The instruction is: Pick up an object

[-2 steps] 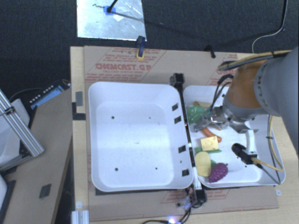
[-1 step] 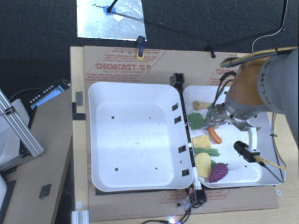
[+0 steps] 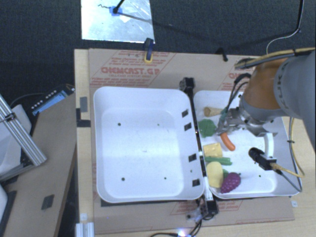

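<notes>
The arm reaches in from the right and hangs low over the right-hand bin point(image 3: 281, 184), its pincer point(image 3: 225, 126) brought down among the toy foods at that bin's left side — a sensible place to try, since all the loose pieces sit there. Whether the pincer is released or clenched I cannot tell; the wrist hides its tips from this slant, and nothing is plainly seen between them. The likeliest target is the orange carrot point(image 3: 227, 141), lying just beside the pincer on its near side, with the green leafy piece point(image 3: 207, 128) just to its left. A pale mushroom-like piece point(image 3: 212, 111) lies farther back. Nearer the front, the yellow block point(image 3: 213, 150), the green bean pod point(image 3: 219, 160), the yellow lemon-like piece point(image 3: 214, 173) and the purple grapes point(image 3: 230, 182) crowd together along the divider. The left-hand bin point(image 3: 143, 147) on the worktop point(image 3: 148, 68) holds nothing that I can make out.
</notes>
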Robot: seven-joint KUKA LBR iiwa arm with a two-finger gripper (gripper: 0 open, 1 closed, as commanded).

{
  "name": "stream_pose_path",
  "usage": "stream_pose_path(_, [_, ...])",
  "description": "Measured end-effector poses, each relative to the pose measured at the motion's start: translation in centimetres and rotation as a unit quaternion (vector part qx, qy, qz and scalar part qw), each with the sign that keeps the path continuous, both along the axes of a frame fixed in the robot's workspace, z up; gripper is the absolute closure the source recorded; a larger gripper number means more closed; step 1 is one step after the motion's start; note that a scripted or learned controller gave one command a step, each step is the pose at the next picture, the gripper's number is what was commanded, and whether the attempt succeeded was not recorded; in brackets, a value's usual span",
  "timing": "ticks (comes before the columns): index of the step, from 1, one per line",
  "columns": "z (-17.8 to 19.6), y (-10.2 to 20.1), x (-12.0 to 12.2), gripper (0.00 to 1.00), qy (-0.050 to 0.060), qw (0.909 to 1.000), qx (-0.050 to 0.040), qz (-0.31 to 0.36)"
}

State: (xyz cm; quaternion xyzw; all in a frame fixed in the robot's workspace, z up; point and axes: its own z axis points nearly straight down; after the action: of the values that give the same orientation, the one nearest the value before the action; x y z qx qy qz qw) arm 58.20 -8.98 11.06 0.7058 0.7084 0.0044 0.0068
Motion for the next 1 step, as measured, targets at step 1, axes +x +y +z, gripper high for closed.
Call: stream_pose_path(1, [2.41, 0.76, -0.94, 1.0, 0.007, 1.0, 0.0021, 0.0])
